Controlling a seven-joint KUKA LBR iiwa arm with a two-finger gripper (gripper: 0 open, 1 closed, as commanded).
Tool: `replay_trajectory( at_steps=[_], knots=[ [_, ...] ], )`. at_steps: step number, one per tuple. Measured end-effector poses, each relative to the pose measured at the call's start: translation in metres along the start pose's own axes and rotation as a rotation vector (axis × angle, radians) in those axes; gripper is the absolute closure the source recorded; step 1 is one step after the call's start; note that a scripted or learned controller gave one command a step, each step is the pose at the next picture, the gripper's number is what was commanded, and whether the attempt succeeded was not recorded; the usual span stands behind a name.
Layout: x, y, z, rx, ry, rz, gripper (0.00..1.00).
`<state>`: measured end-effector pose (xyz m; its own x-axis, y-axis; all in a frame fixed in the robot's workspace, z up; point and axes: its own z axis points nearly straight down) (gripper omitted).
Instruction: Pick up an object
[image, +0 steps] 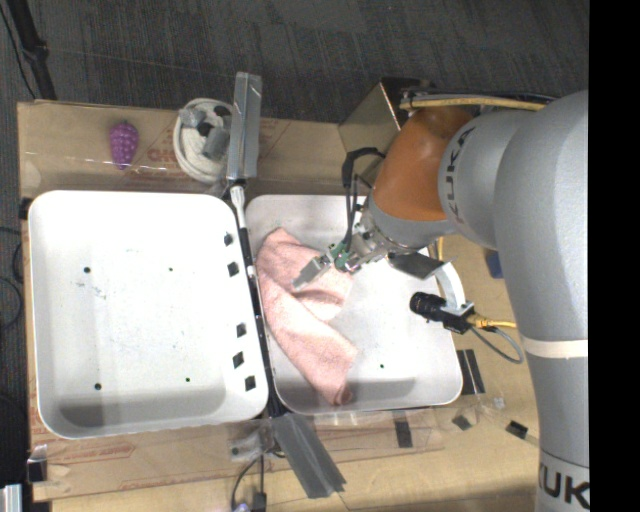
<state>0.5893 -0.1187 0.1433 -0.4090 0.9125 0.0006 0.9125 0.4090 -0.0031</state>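
Going left to right, there is one small purple toy (123, 143) on the bench (80, 130) and one roll of white rope (200, 138) beside it. Then come two white bins. The left bin (130, 310) comes first. The right bin (420, 350) has one pink cloth (305, 320) in it. The cloth is soft, folded and wrinkly, and it lies along the bin's left side. The gripper (318, 267) is down on the cloth's top part, and I cannot tell if it is pinching it.

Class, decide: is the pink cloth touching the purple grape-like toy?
Apart. The camera view shows the pink cloth in the right bin, while the purple toy sits on the bench beyond the left bin.
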Motion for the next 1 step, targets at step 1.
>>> replay_trajectory(
  at_steps=[1],
  knots=[
    [-0.0086,-0.0163,0.052,-0.001,0.001,-0.085,0.0]
  ],
)
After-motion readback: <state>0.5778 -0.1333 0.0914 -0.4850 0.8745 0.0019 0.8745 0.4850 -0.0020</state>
